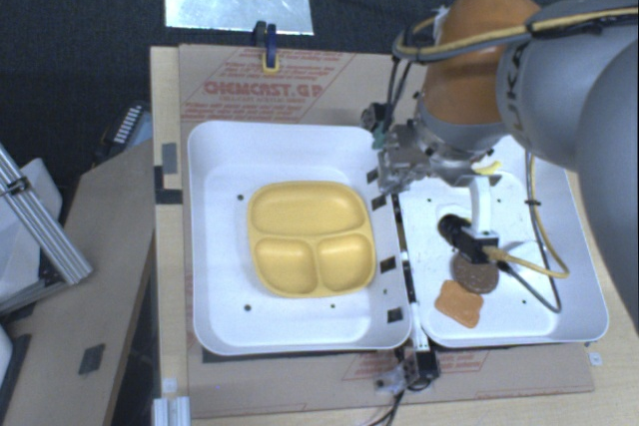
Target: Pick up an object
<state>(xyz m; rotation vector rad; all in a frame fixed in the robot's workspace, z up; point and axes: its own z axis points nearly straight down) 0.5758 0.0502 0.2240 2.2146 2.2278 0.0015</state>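
The gripper (399, 165) hangs over the right bin's (569, 284) far left; whether it is open or closed cannot be told. A yellow tray (310, 239) lies in the left bin (215, 175).

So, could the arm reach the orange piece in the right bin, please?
Probably yes: the orange piece lies uncovered in the right bin, where the arm hangs, though a brown disc sits close beside it.

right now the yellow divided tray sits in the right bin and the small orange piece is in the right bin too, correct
Not quite. The camera view shows the yellow divided tray lying in the left bin, not the right one. The small orange piece is in the right bin, as you said.
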